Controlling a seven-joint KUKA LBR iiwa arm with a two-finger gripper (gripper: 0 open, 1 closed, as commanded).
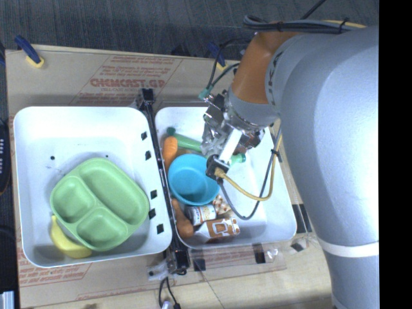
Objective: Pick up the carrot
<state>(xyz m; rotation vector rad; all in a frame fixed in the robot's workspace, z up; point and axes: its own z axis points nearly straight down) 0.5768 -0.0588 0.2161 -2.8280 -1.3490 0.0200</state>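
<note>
Small orange carrot (170, 150): lay against the upper-left rim of the round blue plastic bowl (190, 180). Gripper (217, 140): above the bowl's upper-right rim; parted or closed, could not be told. Risk: the crowding bowl could foul a grasp.

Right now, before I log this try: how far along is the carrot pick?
Done: the gripper hangs over the right bin, close to the carrot. In hand: nothing that I can see; the carrot lies in the bin by its left wall, next to the blue bowl. Left: come down on the carrot, grip it and lift it.
</note>
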